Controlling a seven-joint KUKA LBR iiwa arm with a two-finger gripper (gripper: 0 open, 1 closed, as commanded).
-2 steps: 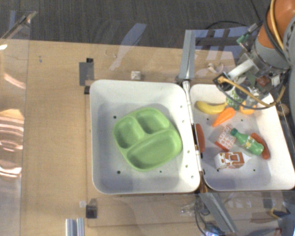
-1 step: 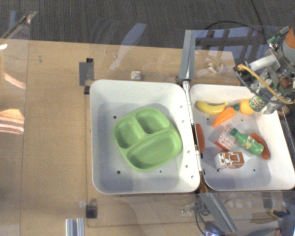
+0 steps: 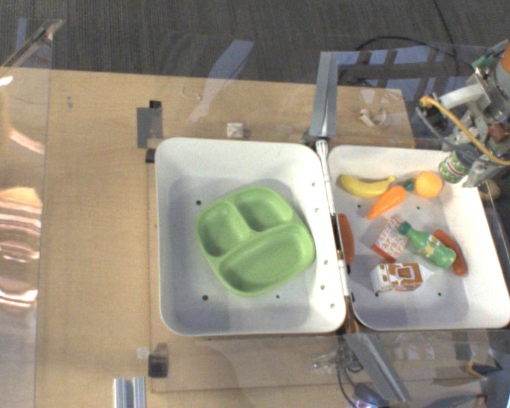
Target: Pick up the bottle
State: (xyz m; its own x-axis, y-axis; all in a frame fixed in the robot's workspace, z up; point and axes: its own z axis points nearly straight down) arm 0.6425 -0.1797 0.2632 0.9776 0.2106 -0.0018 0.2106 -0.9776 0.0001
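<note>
Bottle (image 3: pixel 428 246), green with an orange cap and a label, lies on its side in my right bin (image 3: pixel 493 313), toward the middle of it and tilted so the cap points up-left. Nearest the camera in that same bin sits a small white carton (image 3: pixel 399 276) with brown print, just below and left of the bottle. A red and white packet (image 3: pixel 391 240) lies beside the bottle's cap end, nearly touching it, and a reddish sausage (image 3: pixel 451 252) lies just behind the bottle on its right side. Another red sausage (image 3: pixel 347 238) rests along the bin's left wall. Farther back come a carrot (image 3: pixel 388 201), a banana (image 3: pixel 365 184) and an orange (image 3: pixel 428 184), grouped near the far wall.

In the left bin (image 3: pixel 178 228) a green divided plate (image 3: pixel 254 240) lies flat, well apart from everything else.

Farthest back, my gripper (image 3: pixel 469 167) hangs over the far right corner of the right bin, well apart from the bottle. Cables and fittings crowd around it, and I cannot tell how far its fingers are parted or whether anything sits between them.
</note>
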